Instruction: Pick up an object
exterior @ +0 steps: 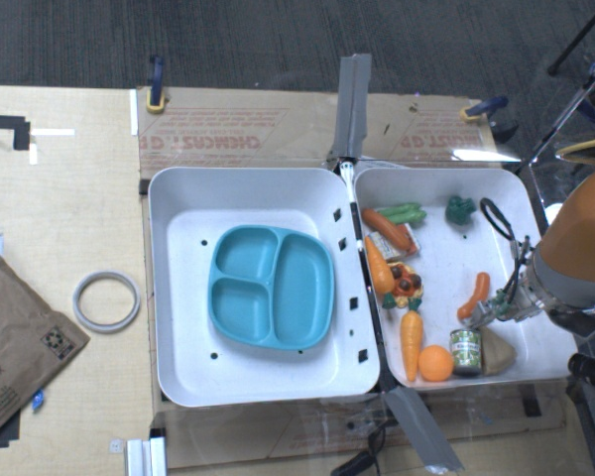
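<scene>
Near the right bin's (535,201) front edge, your end effector (496,310) sits low among crowded toys; I cannot tell its state, and it may jostle the jar (466,351).

We see a pale wooden surface (59,206) carrying two shallow white bins, the left bin (169,296) and the right bin (521,181) touching side by side. A grey tape ring (106,299) and brown cardboard box (15,350) lie left of them.
</scene>
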You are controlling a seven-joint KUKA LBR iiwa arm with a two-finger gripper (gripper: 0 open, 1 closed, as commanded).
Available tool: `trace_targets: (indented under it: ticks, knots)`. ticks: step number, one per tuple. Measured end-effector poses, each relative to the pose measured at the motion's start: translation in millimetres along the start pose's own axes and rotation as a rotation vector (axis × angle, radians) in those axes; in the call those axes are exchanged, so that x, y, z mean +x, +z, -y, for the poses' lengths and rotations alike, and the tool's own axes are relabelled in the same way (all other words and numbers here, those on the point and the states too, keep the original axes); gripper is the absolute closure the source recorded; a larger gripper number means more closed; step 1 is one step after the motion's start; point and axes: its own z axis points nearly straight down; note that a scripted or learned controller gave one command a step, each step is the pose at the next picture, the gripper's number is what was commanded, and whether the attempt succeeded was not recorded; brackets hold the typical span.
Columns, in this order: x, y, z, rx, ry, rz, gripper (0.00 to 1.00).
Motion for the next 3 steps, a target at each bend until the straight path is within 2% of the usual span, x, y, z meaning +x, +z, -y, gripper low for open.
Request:
trace_targets:
  ticks: [1,2,3]
  knots:
    - [3.7,-74.8,-66.1,0.001,0.168,0.002,1.00]
    - [3.6,-74.7,-65.9,0.001,0.167,0.002,0.00]
    - [-23.9,7.0,-15.2,0.000,0.265,0.001,0.00]
